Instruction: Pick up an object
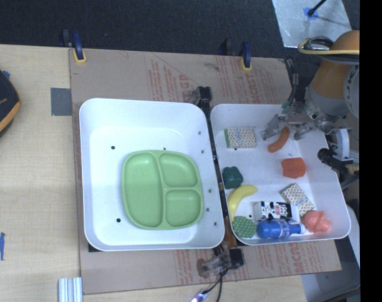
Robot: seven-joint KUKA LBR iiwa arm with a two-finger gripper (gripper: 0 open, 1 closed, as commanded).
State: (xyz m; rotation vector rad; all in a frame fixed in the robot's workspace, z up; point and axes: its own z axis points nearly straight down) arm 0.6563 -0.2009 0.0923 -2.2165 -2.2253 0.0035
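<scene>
My gripper [286,129] hangs over the back of the right bin [329,168], its fingers spread open. Just below and in front of it an orange sausage [278,145] lies on the bin floor, with nothing gripped between the fingers. Further forward in the same bin are a red-orange block [294,167], a yellow banana [240,197], a dark green piece [231,177] and a blue bottle [277,230].
A patterned card [241,137] lies left of the gripper. A checked packet [296,197], a black-and-white item [272,209], a coral toy [315,221] and a green dotted ball [244,226] crowd the front. The left bin [96,168] holds a green divided plate [161,189].
</scene>
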